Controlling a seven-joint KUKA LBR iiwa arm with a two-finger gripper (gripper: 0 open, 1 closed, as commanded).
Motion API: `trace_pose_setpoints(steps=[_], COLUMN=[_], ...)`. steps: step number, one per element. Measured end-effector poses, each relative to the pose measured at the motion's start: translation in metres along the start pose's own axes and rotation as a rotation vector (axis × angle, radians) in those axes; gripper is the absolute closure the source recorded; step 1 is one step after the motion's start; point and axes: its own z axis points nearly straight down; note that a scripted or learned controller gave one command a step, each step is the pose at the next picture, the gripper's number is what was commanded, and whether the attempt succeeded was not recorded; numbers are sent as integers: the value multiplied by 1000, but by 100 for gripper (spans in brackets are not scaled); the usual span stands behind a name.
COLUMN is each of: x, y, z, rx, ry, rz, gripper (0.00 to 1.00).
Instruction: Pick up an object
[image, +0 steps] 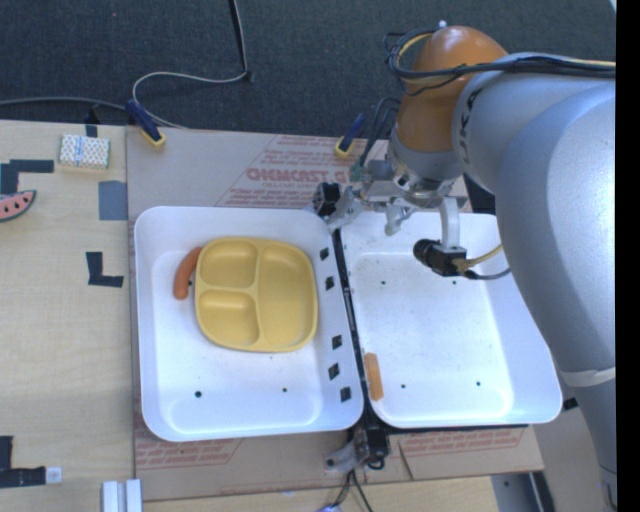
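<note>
Gripper (400, 215), at the right bin's (520, 400) far edge, is too unclear to judge. Two bins: the left bin (160, 400) holds one yellow tray (256, 294) and one sausage (185, 273); another sausage (373, 376) lies right, half hidden.

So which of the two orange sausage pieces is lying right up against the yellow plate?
The orange piece in the left bin, along the left edge of the yellow divided plate. The other orange piece lies alone in the right bin, by the wall between the bins.

dark carpet floor (200, 40), wooden bench (50, 300), cardboard sheet (240, 170)
</note>
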Motion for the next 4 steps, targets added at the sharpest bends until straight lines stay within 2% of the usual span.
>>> trace_pose_setpoints(steps=[1, 2, 3, 4], x=[1, 0, 1, 1], y=[0, 0, 0, 0], z=[-9, -9, -19, -18], rx=[1, 1, 2, 2], ry=[-1, -1, 0, 0], rz=[-2, -2, -3, -3], gripper=[100, 0, 100, 0])
